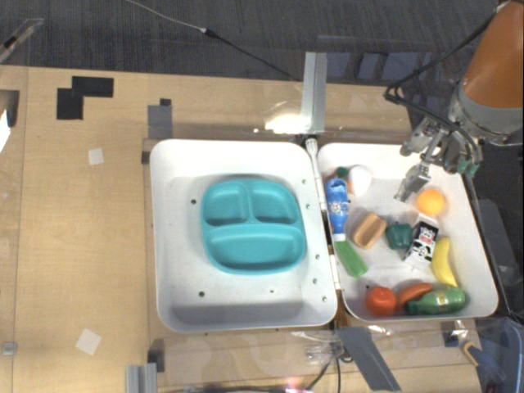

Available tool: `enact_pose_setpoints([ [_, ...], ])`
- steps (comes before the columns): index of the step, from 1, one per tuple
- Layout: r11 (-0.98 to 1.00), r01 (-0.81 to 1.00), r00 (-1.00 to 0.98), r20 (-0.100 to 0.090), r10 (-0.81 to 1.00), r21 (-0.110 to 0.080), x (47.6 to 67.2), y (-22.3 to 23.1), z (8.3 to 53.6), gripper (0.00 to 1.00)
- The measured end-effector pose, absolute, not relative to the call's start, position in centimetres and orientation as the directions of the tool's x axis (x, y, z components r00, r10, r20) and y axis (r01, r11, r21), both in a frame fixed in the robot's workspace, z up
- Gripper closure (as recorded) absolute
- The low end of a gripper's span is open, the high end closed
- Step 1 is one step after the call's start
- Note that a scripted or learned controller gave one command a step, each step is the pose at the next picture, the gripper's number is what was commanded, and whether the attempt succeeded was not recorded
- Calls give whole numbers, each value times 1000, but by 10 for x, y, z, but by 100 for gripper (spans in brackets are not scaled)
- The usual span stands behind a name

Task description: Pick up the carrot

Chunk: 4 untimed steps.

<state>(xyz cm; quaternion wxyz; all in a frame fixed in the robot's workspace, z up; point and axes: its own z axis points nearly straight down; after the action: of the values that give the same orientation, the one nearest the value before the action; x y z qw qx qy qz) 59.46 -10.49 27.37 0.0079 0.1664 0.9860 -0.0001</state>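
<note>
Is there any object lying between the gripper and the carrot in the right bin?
Yes. The gripper hangs at the bin's far side, the carrot lies near the front edge. Between them sit the orange ball, the dark green piece and the small black-and-white carton.

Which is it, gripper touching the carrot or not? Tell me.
Apart. The camera view shows the gripper near the bin's far side, the carrot near its front edge.
</note>
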Motion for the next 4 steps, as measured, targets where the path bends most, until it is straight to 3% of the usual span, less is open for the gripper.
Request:
enact_pose_setpoints([
  [1,971,239,-971,-1,239,2,617,-92,171,0],
  [2,964,267,-964,-8,267,5,554,-29,187,0],
  [3,962,272,-962,-8,272,1,546,-79,186,0],
  [4,926,377,-926,-3,377,2,563,-84,110,0],
])
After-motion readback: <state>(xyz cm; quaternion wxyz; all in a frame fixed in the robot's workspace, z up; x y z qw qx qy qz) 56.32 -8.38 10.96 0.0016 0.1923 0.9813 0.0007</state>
